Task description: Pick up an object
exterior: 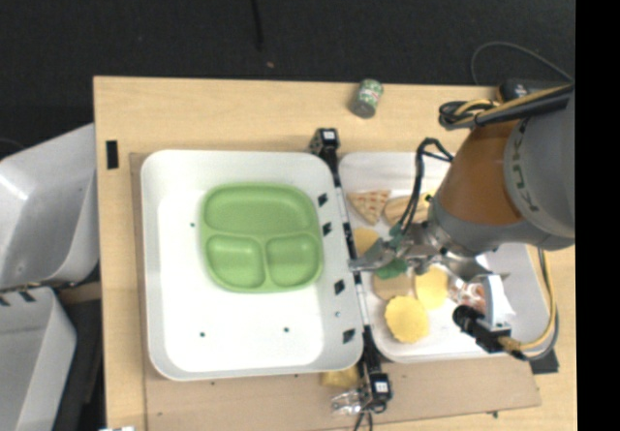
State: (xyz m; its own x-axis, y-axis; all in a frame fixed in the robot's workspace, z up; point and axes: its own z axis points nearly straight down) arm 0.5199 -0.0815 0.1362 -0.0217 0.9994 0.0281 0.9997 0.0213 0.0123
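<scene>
Grey arm [504, 187] reaches over the right bin [387, 166], its gripper [387, 260] low by the bins' shared edge among food pieces; grip unreadable. Left bin [174, 342] holds a green tray [262, 235].

I see the bench [223, 114] in even, fairly bright overhead light, while the floor beyond it falls off to near black. The white bins [165, 255] are nearly blown out, their rims glaring, with soft shadows along their inner walls. The picture is soft and grainy, and small items by my arm [504, 182] blur together.
</scene>
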